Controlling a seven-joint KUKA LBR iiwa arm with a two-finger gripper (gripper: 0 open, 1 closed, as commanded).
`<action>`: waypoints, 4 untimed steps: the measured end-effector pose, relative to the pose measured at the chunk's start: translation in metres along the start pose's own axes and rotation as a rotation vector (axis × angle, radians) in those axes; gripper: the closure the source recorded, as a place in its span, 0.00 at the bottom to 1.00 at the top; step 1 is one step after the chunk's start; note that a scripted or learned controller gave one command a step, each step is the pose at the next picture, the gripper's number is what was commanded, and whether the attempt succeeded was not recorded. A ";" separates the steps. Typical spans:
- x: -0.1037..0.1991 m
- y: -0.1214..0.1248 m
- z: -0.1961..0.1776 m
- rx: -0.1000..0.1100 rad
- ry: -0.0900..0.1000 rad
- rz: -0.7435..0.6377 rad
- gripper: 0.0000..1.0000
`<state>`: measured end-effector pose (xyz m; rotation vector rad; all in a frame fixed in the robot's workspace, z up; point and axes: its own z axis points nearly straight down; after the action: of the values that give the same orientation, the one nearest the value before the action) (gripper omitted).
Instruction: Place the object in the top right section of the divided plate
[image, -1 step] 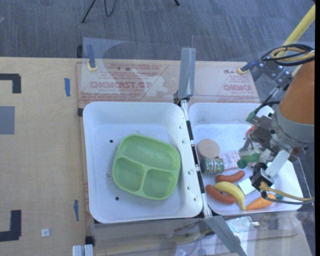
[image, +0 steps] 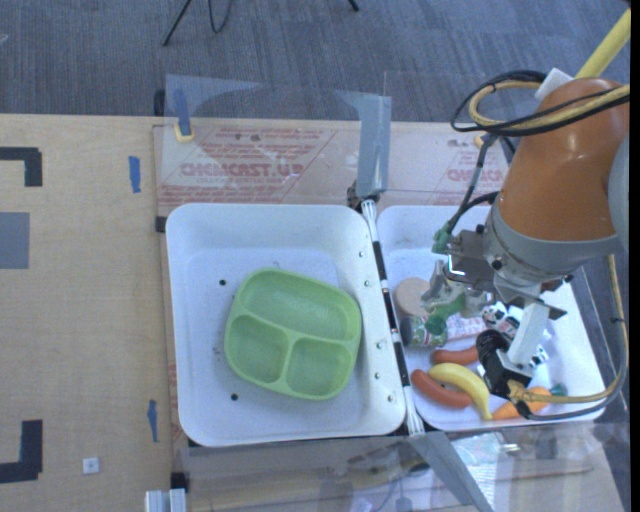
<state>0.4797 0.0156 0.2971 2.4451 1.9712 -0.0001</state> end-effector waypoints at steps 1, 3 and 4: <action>0.019 0.025 0.022 0.002 0.001 -0.544 1.00; 0.038 0.023 0.095 0.003 0.002 -0.800 1.00; 0.038 0.023 0.095 0.002 0.002 -0.800 0.00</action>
<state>0.5105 0.0477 0.2022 1.4864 2.7705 -0.0002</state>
